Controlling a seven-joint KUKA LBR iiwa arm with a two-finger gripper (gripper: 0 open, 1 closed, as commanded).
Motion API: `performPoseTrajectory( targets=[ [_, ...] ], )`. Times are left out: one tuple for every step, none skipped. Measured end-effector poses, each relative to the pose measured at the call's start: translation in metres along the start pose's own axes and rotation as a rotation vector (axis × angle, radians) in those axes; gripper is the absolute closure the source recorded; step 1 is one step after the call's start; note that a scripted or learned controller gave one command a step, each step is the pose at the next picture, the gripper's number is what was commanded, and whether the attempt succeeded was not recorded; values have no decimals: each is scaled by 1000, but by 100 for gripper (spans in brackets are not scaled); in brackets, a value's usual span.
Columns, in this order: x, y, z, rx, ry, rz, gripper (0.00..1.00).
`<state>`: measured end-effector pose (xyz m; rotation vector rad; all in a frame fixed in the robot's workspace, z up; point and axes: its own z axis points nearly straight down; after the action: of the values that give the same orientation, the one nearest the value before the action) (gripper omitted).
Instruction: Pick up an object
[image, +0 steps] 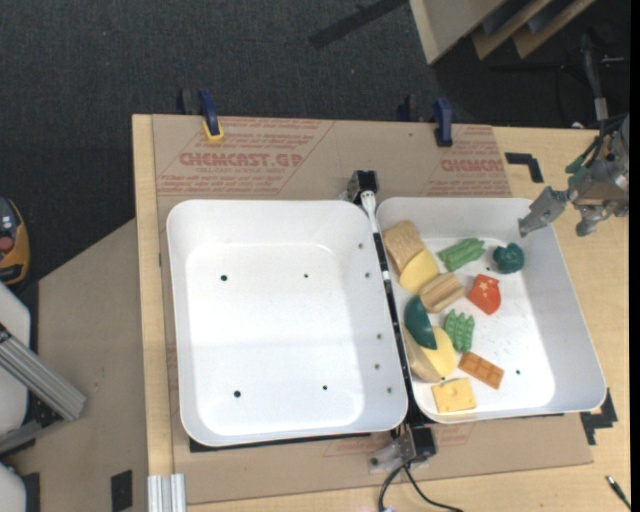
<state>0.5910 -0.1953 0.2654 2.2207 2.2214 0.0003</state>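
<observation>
Seen from above at a slant: two shallow white plastic bins side by side on a brown cardboard-covered worktop (300, 150). Left bin (190, 300) bare of toys; right bin (575, 330) holding a cluster of small toy foods toward its left half.

At the right edge, the grey two-finger gripper (560, 208) — poised over the right bin's upper right corner, apparently above the rim and not down among the things. One grey finger (538, 212) angled down-left toward the bin floor; a second prong lower right, blurred. Whether the jaws are spread or pinched cannot be told here; nothing visible between them.

Nearest candidate: a small dark green rounded toy (509, 258), lying just down-left of the jaws, apart from them and on open white floor. Compact, no clear long axis, so orientation matters little. Beside it, further left, a light green ridged toy (461, 252) with its long axis running left-right, slightly tilted. Below, a red strawberry-like toy (485, 293). Further left and well apart from the jaws — a tan bread-like block (403, 243), a yellow wedge (420, 270), an orange waffle piece (482, 370) and a yellow cheese square (455, 397).

Judged: pick not yet begun; a short descent down-left onto the dark green toy looks the readiest move.
</observation>
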Motion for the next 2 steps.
performPoseTrajectory(
  targets=[
    [8, -33, 185, 8, 4, 1, 0],
    [7, -31, 169, -3, -1, 1, 100]
  ],
)
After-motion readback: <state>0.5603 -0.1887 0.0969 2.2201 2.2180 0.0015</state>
